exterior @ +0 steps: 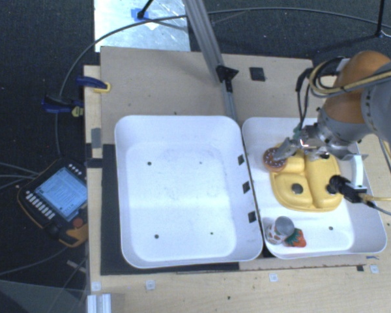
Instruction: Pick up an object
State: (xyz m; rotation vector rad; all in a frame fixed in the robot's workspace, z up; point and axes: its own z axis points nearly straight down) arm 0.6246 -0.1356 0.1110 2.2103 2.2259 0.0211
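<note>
- Down in the right bin [371,237], the gripper [298,146] sat low over the far end of a yellow plastic toy [307,182]; whether it was spread or pressed together could not be told from this slant.
- That toy — smooth, glossy and rounded, with lobed bulges and a small dark spot on its upper face — lay in the middle of the right bin, its long axis running roughly from the bin's far side toward its near side, the narrower end pointing at the gripper.
- Just beside that far end, toward the bins' shared wall, rested a small round ring-shaped piece [272,158], brownish with pale speckles.
- Near the bin's front left corner lay a small grey rounded object [284,225] touching something red and green [296,238] — too small to name.
- The left bin [127,142] was a shallow white tray with rounded corners and a matte floor.
- The grey arm [378,109] reached in from the right, cables looping over its orange band [362,67].
</note>
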